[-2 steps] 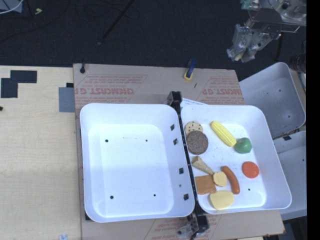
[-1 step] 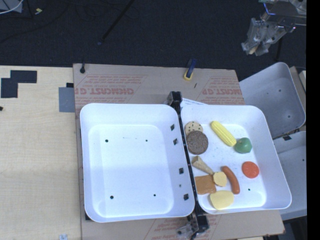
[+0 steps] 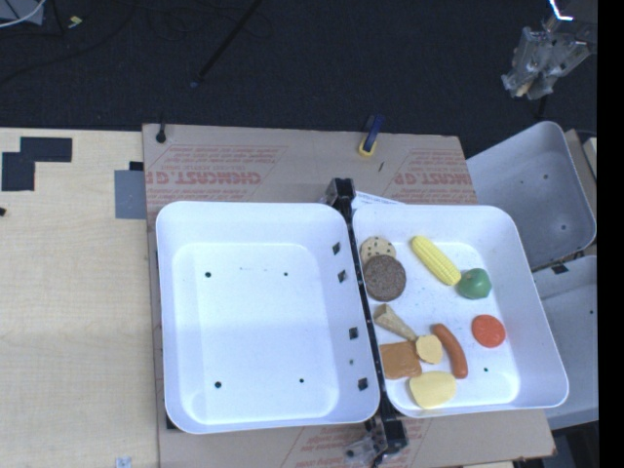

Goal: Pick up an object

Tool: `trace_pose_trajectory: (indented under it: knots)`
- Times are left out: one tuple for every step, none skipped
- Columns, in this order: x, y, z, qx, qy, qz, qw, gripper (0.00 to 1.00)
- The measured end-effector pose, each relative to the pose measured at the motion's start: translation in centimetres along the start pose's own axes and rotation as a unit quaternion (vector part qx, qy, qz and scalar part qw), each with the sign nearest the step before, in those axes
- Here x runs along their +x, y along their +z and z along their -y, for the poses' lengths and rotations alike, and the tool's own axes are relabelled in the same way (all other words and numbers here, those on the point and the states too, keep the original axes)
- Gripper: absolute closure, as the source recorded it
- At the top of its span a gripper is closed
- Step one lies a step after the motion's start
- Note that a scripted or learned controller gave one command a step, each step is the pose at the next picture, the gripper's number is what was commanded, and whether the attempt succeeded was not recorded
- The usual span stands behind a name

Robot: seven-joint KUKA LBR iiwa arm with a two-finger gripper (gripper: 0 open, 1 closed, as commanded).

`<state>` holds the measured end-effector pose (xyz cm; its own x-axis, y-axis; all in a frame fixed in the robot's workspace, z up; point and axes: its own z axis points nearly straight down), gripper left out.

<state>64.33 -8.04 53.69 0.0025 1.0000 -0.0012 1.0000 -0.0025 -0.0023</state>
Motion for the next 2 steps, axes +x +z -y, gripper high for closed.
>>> trace_pose_trajectory:
  knots:
    - [-5.3,0.0,-0.1,0.000,0.001,0.000,1.0000,1.00]
    - [-11.5,0.0,-0.1,0.000,0.001,0.000,1.0000,1.00]
